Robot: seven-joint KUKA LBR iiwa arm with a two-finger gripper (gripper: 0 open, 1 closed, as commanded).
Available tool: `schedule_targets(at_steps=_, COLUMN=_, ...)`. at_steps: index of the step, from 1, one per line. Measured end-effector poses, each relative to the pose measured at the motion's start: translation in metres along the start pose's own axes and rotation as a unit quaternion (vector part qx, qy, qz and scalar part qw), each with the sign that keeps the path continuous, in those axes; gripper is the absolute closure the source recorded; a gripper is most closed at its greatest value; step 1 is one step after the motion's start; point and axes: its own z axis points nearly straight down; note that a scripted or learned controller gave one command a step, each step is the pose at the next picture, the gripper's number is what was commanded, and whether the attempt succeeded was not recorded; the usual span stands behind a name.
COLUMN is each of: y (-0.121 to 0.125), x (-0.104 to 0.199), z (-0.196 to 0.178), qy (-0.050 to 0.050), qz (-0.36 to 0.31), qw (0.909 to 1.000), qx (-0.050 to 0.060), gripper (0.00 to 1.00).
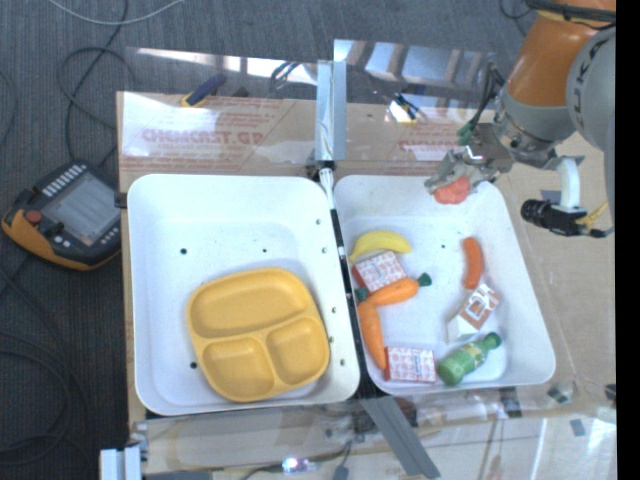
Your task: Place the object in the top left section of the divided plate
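The yellow divided plate (258, 333) lies in the left bin (160, 218). It has one long section across the far side and two small ones nearer the front. My gripper (458, 176) hangs over the far edge of the right bin (520, 268), well right of the plate. A small flat red object (453, 191) sits between its grey fingertips, lifted off the bin floor.
The right bin holds a banana (380, 242), two carrots (392, 291) (372, 334), an orange sausage (472, 261), small cartons (380, 268) (478, 308) (410, 363) and a green bottle (465, 358). A raised divider (340, 258) separates the bins. A teach pendant (65, 213) lies left of the bench.
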Motion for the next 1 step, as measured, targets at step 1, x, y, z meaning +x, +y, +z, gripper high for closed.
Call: schedule_targets(at_steps=1, y=-0.0578, x=0.0516, z=0.0322, qy=0.003, qz=0.152, qw=0.9883, qx=0.002, gripper=1.0)
